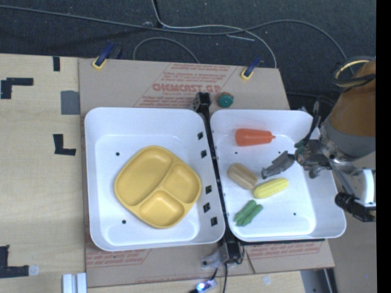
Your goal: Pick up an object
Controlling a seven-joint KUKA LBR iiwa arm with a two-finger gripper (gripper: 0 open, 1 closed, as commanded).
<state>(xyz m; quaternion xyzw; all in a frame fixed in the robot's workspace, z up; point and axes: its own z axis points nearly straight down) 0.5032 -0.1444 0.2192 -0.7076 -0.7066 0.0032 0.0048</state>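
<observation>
Nearest the lens, the front rims of two shallow white plastic bins sit side by side on a brown cardboard sheet (183,81) printed in red with letters that look like "CHEMCAST GP".

Taking the right bin (317,221) as landmark: it holds four toy foods. One orange carrot (253,137) lies near its back wall, one tan bread roll (242,176) near its left wall, one yellow corn cob (270,188) at its middle, and one green pea pod (248,213) toward its front. Bare white floor remains along its right side and front right corner.

Over the right bin's middle, the dark two-finger gripper (273,166) hangs just above the corn cob; whether it is open or closed cannot be told.

Left of the right bin, the left bin (101,133) carries one yellow three-compartment plate (157,186), with open floor all around it.
</observation>
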